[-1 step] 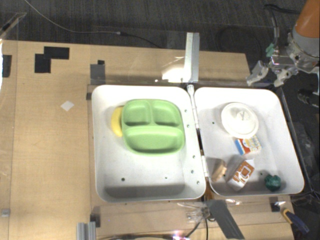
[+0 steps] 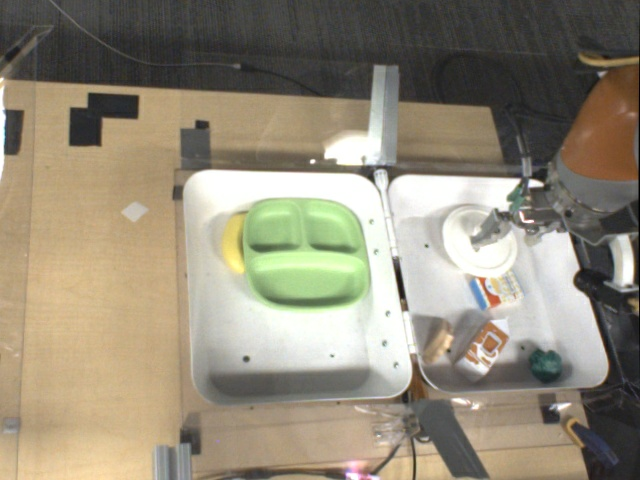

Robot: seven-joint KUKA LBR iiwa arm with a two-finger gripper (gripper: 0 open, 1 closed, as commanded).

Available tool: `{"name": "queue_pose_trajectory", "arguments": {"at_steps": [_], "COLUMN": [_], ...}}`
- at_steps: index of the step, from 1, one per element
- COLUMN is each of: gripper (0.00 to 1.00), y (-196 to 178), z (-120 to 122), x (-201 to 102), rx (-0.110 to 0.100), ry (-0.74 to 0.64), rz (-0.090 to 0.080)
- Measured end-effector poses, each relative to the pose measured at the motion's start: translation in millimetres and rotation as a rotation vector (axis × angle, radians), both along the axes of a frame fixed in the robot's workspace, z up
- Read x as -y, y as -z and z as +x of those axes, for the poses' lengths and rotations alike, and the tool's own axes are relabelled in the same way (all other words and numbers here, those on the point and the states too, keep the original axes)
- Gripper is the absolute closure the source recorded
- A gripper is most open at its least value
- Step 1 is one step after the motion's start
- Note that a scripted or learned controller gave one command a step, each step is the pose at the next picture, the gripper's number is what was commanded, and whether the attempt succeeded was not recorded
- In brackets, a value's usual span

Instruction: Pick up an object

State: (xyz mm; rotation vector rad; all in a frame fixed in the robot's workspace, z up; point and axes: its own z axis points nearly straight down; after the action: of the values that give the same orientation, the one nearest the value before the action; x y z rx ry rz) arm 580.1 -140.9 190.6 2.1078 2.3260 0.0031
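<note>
In the right bin [image 2: 580, 288] lie a white round dish [image 2: 478, 238], a small red, white and blue packet [image 2: 496, 291], an orange and white carton [image 2: 485, 347], a tan block [image 2: 437, 341] and a dark green ball [image 2: 546, 365]. My gripper [image 2: 494, 227] reaches in from the right and hovers over the white dish, its grey fingers [image 2: 486, 231] pointing left above the dish's right half. Nothing shows between the fingers. The left bin [image 2: 215, 298] holds a green divided plate [image 2: 304, 251] with a yellow object [image 2: 233, 244] partly hidden under its left edge.
A metal post [image 2: 384, 118] rises behind the joint between the two bins. Black markers [image 2: 100, 115] sit on the wooden bench at the far left. The arm's orange band [image 2: 605, 133] hangs over the right bin's far right corner.
</note>
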Motion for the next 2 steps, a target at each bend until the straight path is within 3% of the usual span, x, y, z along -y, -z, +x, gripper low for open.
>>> {"name": "queue_pose_trajectory", "arguments": {"at_steps": [1, 2], "gripper": [0.00, 0.00], "y": [27.9, 81.0], "z": [30.3, -10.5], "x": [7.4, 17.2], "rx": [0.002, 0.025], "ry": [-0.043, -0.079], "rz": [-0.001, -0.008]}}
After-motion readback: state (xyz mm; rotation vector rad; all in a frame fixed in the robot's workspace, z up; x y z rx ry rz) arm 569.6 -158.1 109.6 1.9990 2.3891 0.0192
